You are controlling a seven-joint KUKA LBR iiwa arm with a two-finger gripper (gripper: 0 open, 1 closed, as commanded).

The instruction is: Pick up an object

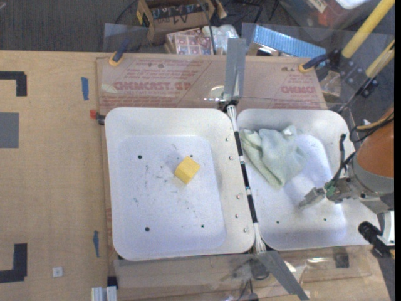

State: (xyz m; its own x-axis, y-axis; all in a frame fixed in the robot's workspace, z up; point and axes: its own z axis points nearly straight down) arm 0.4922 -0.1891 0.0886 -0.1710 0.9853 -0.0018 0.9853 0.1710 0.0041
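A small yellow block (187,169) lies near the middle of the left bin (125,231). A crumpled pale green and white cloth (274,153) lies in the upper left part of the right bin (313,234). My gripper (311,197) reaches in from the right and hangs low over the right bin, just below and right of the cloth's lower edge. The orange band of the arm (380,153) is at the right edge of the view. Nothing is seen held in the gripper.
A divider (244,187) runs between the two bins. Cardboard sheets (163,86) and a metal post (234,74) stand behind the bins. The wooden bench (50,168) spreads out to the left. Boxes and clutter lie beyond the bench at the top.
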